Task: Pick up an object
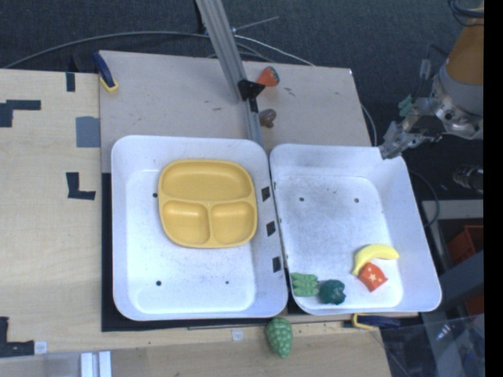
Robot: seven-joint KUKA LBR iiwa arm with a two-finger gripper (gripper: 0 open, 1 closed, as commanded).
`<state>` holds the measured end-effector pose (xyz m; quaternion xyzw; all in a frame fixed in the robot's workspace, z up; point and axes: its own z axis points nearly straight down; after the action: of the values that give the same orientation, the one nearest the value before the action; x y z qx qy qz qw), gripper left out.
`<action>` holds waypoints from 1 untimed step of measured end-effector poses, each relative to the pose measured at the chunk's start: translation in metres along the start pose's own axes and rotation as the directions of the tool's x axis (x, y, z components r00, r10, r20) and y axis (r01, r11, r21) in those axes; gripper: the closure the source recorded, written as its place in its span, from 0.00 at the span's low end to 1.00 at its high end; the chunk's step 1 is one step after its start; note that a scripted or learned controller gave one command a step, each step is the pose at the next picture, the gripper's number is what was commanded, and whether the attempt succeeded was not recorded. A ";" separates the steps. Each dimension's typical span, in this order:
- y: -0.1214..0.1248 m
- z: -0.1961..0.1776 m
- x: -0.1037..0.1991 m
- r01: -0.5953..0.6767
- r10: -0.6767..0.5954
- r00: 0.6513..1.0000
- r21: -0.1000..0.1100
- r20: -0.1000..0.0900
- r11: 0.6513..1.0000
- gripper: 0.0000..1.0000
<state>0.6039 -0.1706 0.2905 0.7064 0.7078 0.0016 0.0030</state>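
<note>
The gripper (393, 142) is hanging just above the far right corner of the right bin (409, 203), at the rim, w/ the arm (464, 61) reaching in from the right; nothing is sitting between its fingers, and whether they're open or closed I cannot tell, they're too small and dark against the bench edge. Pickable stuff is clustering at the opposite, near end of that bin: a yellow banana (376, 254) w/ a red block (372, 276) touching just below it, and along the near wall a light green piece (304, 283) right beside a darker green piece (332, 291). The left bin (126, 234) is holding a yellow divided plate (208, 203). A green bunch of grapes (279, 336) is lying outside the bins on the bench, near edge. Judging by this, the task is sitting at the approach step, nothing grasped yet. Next move is prob. calling for travelling across the bin toward the near end, lining up over one item, then descending. Banana and block are touching, so picking one cleanly is looking tricky; the green pieces are hugging the wall, leaving little finger room on that side.
</note>
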 end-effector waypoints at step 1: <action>0.004 0.002 0.055 0.005 -0.005 1.000 0.006 -0.003 1.000 1.00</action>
<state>0.6081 -0.1157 0.2884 0.7048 0.7094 0.0004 -0.0003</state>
